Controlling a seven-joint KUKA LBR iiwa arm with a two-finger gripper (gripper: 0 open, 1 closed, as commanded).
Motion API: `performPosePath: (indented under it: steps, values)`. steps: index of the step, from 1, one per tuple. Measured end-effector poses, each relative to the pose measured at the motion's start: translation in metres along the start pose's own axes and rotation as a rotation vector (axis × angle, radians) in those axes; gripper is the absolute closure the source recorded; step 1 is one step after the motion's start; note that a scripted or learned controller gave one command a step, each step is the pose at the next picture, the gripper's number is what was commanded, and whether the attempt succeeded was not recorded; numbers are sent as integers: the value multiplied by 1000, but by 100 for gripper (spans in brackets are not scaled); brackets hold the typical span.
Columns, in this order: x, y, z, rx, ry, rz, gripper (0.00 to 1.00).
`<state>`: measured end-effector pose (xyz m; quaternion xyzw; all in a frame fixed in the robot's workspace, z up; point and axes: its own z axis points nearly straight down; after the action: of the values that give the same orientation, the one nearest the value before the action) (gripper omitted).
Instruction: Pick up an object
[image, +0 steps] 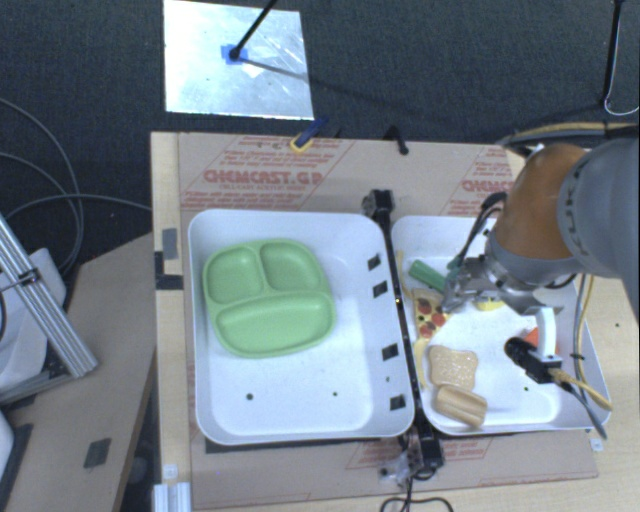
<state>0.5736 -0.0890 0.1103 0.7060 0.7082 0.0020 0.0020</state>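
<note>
Toy food sits in the right bin (560, 410): toast (453, 366) and a bun (460, 404) near its front-left corner look light and stiff; grip their sides. You cannot tell the gripper's (458, 290) state.

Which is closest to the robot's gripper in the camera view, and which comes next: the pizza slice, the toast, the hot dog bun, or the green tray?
From the gripper in the right bin:
1. Pizza slice, just below-left of it.
2. Toast, lower in the same bin.
3. Hot dog bun, at that bin's front edge.
4. Green tray, over in the left bin.
</note>
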Motion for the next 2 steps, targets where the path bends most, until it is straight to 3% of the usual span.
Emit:
performPosePath:
  steps: [1, 2]
  values:
    - [6, 22, 21, -1, 0, -1, 100]
    - [-65, 90, -86, -14, -8, 4, 100]
